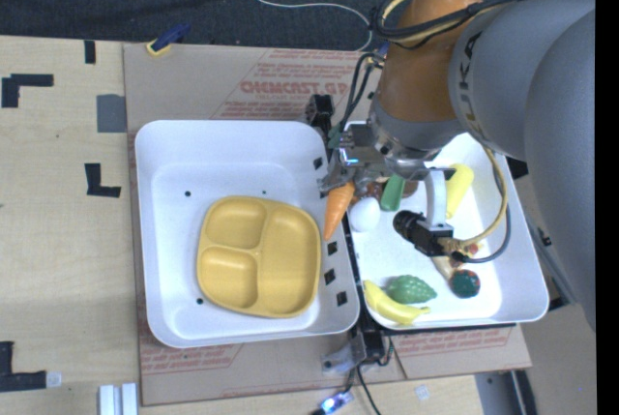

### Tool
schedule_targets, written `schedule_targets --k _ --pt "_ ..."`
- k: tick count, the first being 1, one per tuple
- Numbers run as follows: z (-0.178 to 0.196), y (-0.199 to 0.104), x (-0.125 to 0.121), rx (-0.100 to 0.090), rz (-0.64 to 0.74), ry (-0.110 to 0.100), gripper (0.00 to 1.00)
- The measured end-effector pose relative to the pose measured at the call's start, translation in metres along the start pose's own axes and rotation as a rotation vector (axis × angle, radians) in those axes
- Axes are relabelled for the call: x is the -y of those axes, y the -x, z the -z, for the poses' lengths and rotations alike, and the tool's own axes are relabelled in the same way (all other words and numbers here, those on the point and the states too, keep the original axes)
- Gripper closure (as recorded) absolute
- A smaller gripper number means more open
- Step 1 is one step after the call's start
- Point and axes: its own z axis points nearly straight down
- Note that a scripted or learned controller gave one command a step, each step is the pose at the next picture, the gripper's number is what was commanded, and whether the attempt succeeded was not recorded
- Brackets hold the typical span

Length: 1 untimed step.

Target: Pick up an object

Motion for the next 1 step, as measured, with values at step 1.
schedule_targets --k 1 --pt "-0.0112 -0.0014 -0.0085 0.002 0.0 -0.001 1.0"
